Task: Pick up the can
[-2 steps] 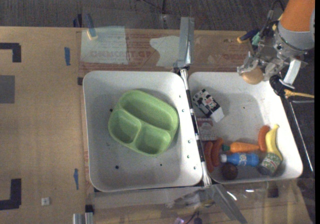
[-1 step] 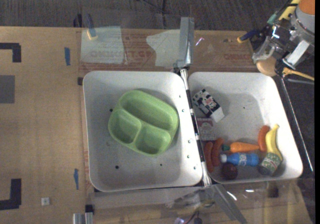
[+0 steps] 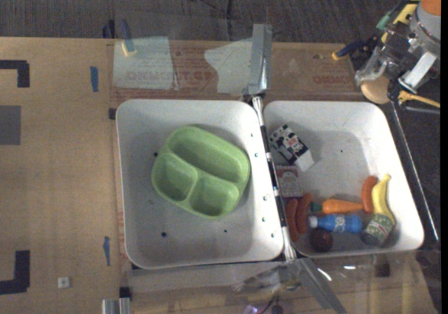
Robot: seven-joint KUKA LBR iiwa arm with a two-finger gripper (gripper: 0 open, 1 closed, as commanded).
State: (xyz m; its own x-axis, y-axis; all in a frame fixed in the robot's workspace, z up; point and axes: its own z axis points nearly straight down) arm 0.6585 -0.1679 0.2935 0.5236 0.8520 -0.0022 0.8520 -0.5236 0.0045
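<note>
The gripper [image 3: 392, 71] hovers beyond the right bin's [image 3: 350, 127] far corner; whether it is wide or narrow I cannot tell. The can [image 3: 378, 230] lies well below it, in the near corner, touching the banana [image 3: 381, 196] and blue bottle [image 3: 338, 223]. Best descend vertically, fingers clear of both neighbours.

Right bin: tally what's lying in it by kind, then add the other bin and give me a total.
Toy food (banana, carrot, two sausages, dark round fruit, small red piece): 6
Cartons (cow-print carton, small box): 2
Bottle: 1
Can: 1
Green plate, left bin: 1
Total: 11
</note>
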